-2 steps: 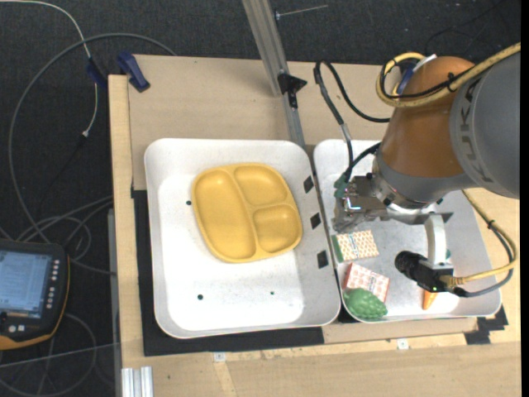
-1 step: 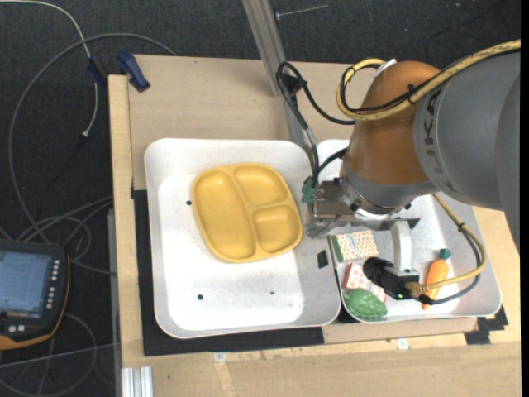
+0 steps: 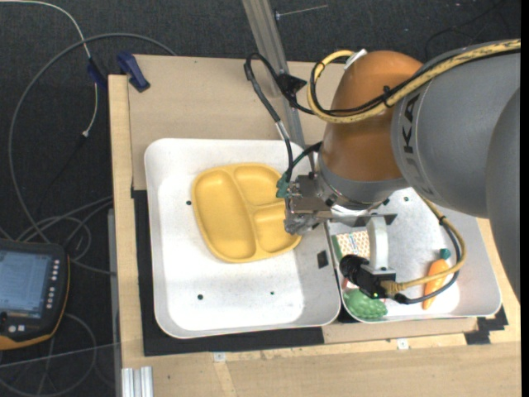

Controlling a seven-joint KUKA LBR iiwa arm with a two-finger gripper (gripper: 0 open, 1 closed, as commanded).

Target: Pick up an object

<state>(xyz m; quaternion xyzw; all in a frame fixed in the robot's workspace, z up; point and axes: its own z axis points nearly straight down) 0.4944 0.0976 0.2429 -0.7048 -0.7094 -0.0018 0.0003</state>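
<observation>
A yellow divided plate (image 3: 235, 211) lies in the left bin (image 3: 178, 279), towards its right side. My gripper (image 3: 299, 213) hangs over the plate's right edge, near the wall between the two bins. The arm's orange band and grey wrist cover most of the gripper from above. In the right bin (image 3: 475, 292) lie an orange carrot (image 3: 436, 278), a green object (image 3: 364, 304) at the front left corner, and a small patterned card (image 3: 353, 241) beside the wrist.
Black and yellow cables loop around the wrist and trail over the right bin. A metal pole (image 3: 263, 23) rises at the back. A teach pendant (image 3: 29, 292) lies off the bench at the left. A blue clamp (image 3: 132, 71) sits at the bench's back left corner.
</observation>
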